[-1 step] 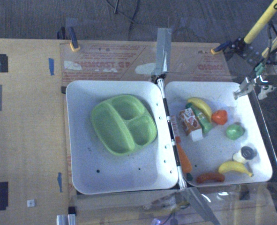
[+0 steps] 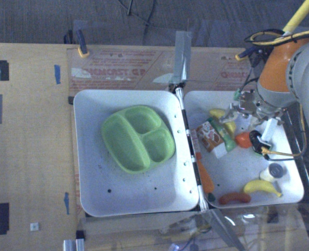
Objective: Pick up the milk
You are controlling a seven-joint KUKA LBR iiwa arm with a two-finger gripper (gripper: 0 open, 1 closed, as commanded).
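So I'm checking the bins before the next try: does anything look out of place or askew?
Yes. A carrot lies against the divider wall of the right bin, and the carton lies tipped over rather than upright.

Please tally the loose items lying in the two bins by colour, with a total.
Green: 2, divided plate, small packet
Yellow: 2, banana, piece
Orange: 2, carrot, round piece
Red: 2, milk carton, sausage
Total: 8

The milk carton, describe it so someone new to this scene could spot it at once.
Look in the right bin, near its left wall. The milk carton lies there: a boxy pack with a red-and-white printed face. A green packet touches its right side; the other neighbours are rounded fruit shapes.
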